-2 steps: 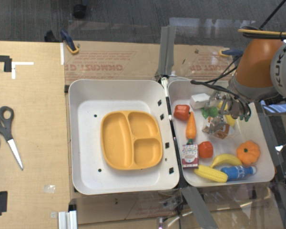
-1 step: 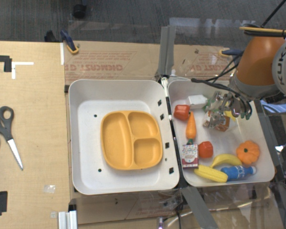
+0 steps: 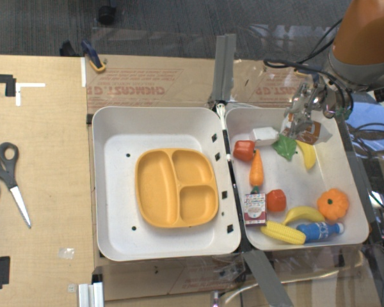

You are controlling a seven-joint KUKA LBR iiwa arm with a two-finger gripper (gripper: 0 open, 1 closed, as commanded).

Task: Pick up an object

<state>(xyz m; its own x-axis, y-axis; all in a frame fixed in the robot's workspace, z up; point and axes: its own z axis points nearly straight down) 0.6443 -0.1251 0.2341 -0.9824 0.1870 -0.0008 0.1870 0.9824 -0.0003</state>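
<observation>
Two shallow white bins side by side; left bin point(image 3: 109, 190) holds a yellow three-compartment plastic plate point(image 3: 177, 187), right bin point(image 3: 352, 171) holds the clutter. Arm point(image 3: 365, 31), grey w/ orange band, comes in from upper right of frame, wrist angled down-left, gripper point(image 3: 299, 121) low over the bin's upper part.

Gripper sits right among a green leafy toy point(image 3: 285, 147), a small brown packet point(image 3: 311, 133) and a white block point(image 3: 265, 133). Can't tell how wide it's set or whether anything is caught in it: metal and cables blur together there.

Risks, my guess: items packed tight at that spot, so it could nudge the yellow banana point(image 3: 308, 155) or pinch two things at once; a soft leafy piece could slip on lift.

Rest of bin, lower in frame: orange carrot point(image 3: 256, 168), red pepper point(image 3: 244, 150), red tomato point(image 3: 276, 200), small orange pumpkin point(image 3: 333, 204), corn cob point(image 3: 283, 233), blue bottle point(image 3: 321, 231). All well apart from the gripper.
</observation>
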